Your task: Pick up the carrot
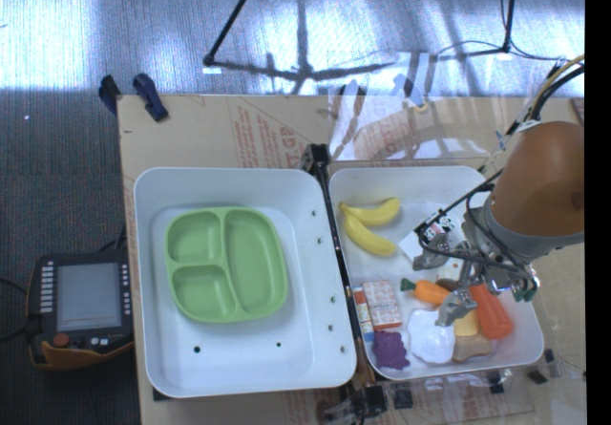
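The carrot (431,292) is a small orange piece with a green top, lying in the right bin (382,182) near its middle. My gripper (485,297) hangs over the right half of that bin, just right of the carrot, with its fingers spread open. One grey finger (455,305) points down beside the carrot's right end. A longer orange-red piece (494,312) lies under the gripper. Nothing is held between the fingers.
The right bin also holds two bananas (369,225), a red-and-white box (382,305), purple grapes (389,349), a white lump (430,338), a yellow slice (467,326) and a tan piece (473,348). A green divided plate (226,263) lies in the left bin (153,223).
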### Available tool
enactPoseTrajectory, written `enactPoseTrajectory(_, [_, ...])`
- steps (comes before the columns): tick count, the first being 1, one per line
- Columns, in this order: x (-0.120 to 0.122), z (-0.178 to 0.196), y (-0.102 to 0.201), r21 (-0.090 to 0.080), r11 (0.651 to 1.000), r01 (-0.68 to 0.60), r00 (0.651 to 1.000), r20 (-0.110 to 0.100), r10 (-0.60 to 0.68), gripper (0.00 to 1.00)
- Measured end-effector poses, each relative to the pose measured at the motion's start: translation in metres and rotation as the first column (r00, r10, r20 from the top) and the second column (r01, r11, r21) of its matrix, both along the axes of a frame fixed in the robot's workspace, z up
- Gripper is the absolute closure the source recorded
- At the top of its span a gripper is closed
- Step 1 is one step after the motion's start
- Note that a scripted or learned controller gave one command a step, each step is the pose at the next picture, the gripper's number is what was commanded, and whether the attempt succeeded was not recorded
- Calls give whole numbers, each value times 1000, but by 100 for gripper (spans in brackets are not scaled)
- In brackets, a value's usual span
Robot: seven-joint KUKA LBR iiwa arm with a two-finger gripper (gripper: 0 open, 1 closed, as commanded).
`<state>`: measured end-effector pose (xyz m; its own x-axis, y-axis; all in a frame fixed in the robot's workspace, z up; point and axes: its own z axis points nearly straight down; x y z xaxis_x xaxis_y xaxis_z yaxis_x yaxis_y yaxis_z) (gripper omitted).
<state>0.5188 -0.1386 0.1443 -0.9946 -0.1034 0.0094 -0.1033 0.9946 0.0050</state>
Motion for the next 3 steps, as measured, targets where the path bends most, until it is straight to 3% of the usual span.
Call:
enactPoseTrajectory(1, [6, -52, -39, 0, 1000, 29, 999, 19, -29, 0])
enactPoseTrajectory(2, [-24, -58, -28, -1, 997, 83, 997, 9, -83, 0])
enactPoseTrajectory(3, [-22, -48, -26, 1, 997, 77, 997, 11, -77, 100])
